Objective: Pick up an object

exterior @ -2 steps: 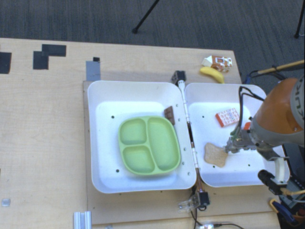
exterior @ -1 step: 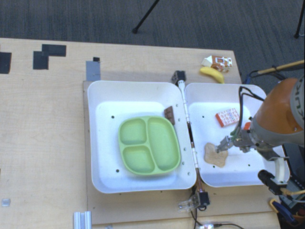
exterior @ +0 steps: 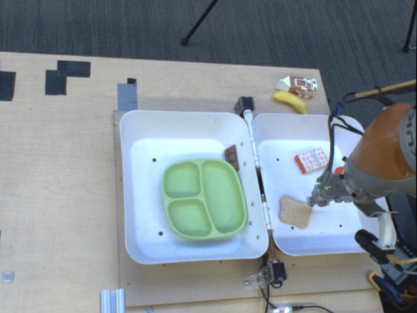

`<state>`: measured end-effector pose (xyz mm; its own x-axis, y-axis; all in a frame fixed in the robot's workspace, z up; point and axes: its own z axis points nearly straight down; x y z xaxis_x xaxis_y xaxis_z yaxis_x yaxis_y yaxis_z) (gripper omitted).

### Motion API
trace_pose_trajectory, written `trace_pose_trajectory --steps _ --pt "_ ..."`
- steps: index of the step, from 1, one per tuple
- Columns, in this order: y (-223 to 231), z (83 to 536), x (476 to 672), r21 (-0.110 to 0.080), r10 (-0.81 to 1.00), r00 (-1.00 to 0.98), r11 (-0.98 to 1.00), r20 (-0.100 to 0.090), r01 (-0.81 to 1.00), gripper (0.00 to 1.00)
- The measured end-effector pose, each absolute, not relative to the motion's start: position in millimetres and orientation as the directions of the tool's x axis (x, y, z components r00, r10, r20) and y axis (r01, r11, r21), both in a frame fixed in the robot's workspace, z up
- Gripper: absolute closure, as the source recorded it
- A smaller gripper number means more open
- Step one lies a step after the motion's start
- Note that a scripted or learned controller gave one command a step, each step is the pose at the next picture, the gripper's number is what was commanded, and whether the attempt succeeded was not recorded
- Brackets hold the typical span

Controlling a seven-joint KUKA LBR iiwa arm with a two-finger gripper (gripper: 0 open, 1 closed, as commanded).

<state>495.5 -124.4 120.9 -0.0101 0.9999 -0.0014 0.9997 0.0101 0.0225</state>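
1. Reaching in from the right of the frame, the gripper [exterior: 318, 197] hangs low in the right bin [exterior: 287, 240], just beside the tan toast slice [exterior: 295, 212] — whether it is open or closed, I cannot tell.
2. A red packet [exterior: 311, 160] lies above it in the same bin.
3. The left bin [exterior: 140, 175] holds a green divided plate [exterior: 204, 199] and a small brown piece [exterior: 231, 154] at its upper right.
4. On the table [exterior: 58, 175], above the right bin — a banana [exterior: 289, 100] and a small carton [exterior: 299, 85].

Banana [exterior: 289, 101] and small carton [exterior: 301, 85] on bench [exterior: 58, 175]
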Motion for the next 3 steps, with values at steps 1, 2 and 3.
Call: trace_pose_trajectory --steps 1,2,3 --pt "-124 121 495.4 0.023 1.0 -0.01 0.01 -0.001 1.0 0.0" --pt "-91 88 490.1 0.012 1.0 -0.002 0.002 -0.004 1.0 0.0" --pt "-91 100 492.9 0.02 1.0 -0.004 0.004 -0.004 1.0 1.0"
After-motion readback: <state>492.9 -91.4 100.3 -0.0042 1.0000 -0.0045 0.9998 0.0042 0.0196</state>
